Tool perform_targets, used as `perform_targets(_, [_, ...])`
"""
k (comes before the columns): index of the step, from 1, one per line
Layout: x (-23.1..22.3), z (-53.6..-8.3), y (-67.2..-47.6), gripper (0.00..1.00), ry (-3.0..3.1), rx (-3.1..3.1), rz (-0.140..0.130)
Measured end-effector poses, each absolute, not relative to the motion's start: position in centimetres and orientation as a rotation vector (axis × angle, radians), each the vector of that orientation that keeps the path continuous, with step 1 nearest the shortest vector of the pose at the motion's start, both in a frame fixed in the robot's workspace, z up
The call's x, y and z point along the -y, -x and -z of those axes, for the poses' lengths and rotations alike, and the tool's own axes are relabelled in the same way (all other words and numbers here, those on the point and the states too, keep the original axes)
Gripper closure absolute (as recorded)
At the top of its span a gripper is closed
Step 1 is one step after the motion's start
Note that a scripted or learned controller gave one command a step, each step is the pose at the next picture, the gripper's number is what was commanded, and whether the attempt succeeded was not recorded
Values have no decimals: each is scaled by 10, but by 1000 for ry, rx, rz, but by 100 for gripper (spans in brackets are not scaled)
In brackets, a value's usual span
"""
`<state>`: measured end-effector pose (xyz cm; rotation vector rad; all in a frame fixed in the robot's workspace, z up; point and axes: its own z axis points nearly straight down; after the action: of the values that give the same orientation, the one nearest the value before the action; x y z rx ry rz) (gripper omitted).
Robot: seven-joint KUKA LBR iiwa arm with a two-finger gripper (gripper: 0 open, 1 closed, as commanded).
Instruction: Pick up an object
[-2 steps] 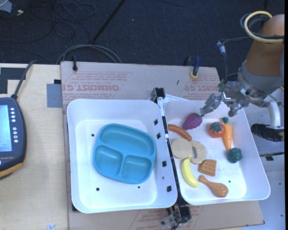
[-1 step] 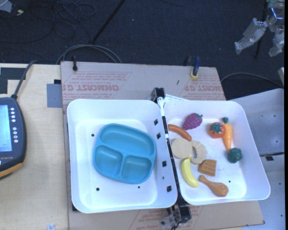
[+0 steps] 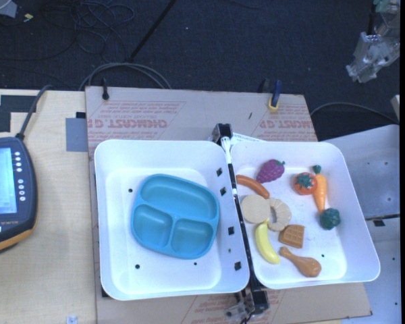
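- The things to pick from are toy foods lying in the right bin (image 3: 354, 265), all loose on its white floor.
- A purple fruit (image 3: 271, 171) lies near the bin's far edge, with a sausage (image 3: 252, 186) just in front of it on the left.
- A tomato (image 3: 304, 183) touches a carrot (image 3: 320, 189) that lies lengthwise toward the near side; a piece of broccoli (image 3: 329, 218) sits just beyond the carrot's near tip.
- In the middle, a round tan slice (image 3: 254, 209) and a bitten pale round (image 3: 281, 214) lie side by side, touching.
- A banana (image 3: 266, 242) curves along the left side, a brown toast-like square (image 3: 292, 235) lies beside it, and a drumstick (image 3: 301, 262) lies nearest the front.
- The left bin (image 3: 115, 262) holds a blue divided plate (image 3: 175, 215) with three compartments, flat and slightly turned.
- Both bins rest on a cardboard sheet (image 3: 189, 117); a handheld control pendant (image 3: 7, 191) lies on the bench to the left.
- The gripper (image 3: 372, 57) hangs at the upper right, high above the dark floor and well apart from both bins; I cannot tell how it is set at this distance.
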<state>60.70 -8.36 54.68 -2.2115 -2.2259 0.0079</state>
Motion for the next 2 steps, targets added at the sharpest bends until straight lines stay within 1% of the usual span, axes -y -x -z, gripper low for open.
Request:
perform_targets(1, [-4, -505, -573, 100, 2211, 2223, -8])
perform_targets(2, [-142, -518, -563, 100, 2207, 2232, -1])
